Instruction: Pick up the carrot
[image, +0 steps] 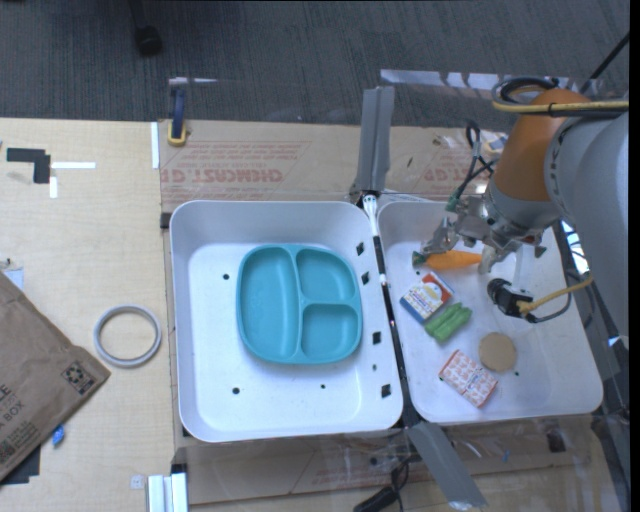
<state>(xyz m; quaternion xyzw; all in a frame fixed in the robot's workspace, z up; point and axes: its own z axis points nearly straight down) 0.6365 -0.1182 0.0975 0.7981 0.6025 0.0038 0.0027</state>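
The orange carrot (457, 260) lies in the right bin (560, 395), near its far left part. My gripper (459, 254) hangs right over it, below the orange band of the arm (530, 150). The fingers stand apart, one left of the carrot (430, 252) and one right of it (489, 260), so the gripper looks open and straddles the carrot. The carrot rests on the bin floor and its middle shows between the fingers.
The right bin also holds a small colourful box (426, 297), a green piece (447, 322), a brown disc (497, 352) and a red-patterned packet (468, 378). A teal divided plate (300, 303) sits in the left bin (200, 380). A tape ring (127, 333) lies on the bench.
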